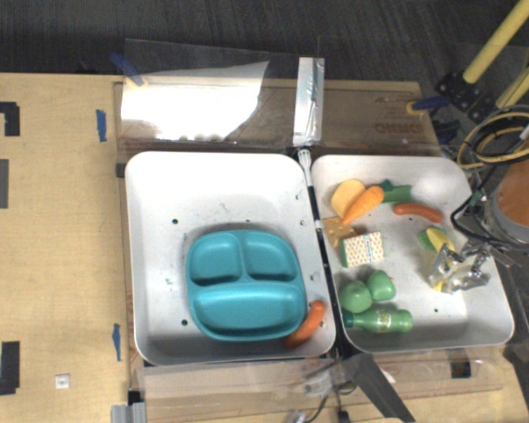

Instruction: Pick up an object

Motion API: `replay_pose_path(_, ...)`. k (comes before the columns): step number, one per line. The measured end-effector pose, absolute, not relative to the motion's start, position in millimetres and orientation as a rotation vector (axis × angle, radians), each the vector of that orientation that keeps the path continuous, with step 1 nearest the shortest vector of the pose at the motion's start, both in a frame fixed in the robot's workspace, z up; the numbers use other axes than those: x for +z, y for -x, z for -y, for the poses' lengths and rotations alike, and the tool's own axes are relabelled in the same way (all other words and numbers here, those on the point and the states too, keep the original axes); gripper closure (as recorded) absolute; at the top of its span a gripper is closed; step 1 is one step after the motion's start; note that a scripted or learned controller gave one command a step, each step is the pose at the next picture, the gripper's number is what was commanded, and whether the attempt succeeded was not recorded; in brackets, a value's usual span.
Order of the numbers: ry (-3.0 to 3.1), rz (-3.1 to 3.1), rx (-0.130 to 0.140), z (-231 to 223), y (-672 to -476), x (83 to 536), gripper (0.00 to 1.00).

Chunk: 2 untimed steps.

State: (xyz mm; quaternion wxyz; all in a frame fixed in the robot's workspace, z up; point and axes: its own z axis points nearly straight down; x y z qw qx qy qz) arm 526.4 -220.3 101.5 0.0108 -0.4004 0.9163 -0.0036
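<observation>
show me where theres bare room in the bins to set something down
Left bin: bare floor behind the teal tray, toward the back wall, plus a strip along its left wall. Right bin: crowded; toys fill the left half, the claw sits at the right. A small patch lies near the back right corner.

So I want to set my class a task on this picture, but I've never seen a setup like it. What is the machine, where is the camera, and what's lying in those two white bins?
One camera looks down at a slant on a bench with two white bins. The machine is a robot arm, grey with an orange band, reaching in from the right. Its gripper sits low in the right bin, beside a small yellow piece; I can't tell if it grips anything. That bin also holds toy food: a carrot, a red sausage, a checked block and green pieces. The left bin holds a teal divided plate and an orange piece by its corner.
</observation>
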Motion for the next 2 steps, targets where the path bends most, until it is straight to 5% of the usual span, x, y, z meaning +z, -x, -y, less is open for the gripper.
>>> replay_pose_path(1,1.249,-2.860,-0.009,220.1,-526.0,100.7,0.00)
replay_pose_path(2,1.253,-2.869,-0.006,221.7,-519.0,88.9,0.00)
